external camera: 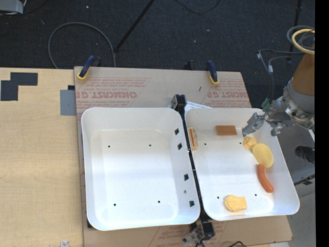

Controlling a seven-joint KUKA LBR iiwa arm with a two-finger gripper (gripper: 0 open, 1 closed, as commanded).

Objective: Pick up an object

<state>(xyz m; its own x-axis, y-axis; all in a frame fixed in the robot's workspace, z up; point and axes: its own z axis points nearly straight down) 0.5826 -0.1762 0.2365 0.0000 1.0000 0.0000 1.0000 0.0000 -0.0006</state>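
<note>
The right bin (288, 210) holds several small objects. A brown flat block (225, 130) lies near its far side. A yellow rounded piece (262, 154) sits by the right wall, with an orange-red sausage shape (265, 178) just below it. Near the front lies a yellow lump (236, 203), and a thin tan piece (193, 138) rests against the left wall. My gripper (264, 125) hangs over the bin's far right corner, just above the yellow rounded piece. Its fingers are spread open with nothing between them.
The left bin (103, 217) stands beside the right one, with a black divider strip (186, 158) between them. Both rest on a cardboard sheet (133, 89) clamped at the back. Cables hang at the right by the arm (303, 86).
</note>
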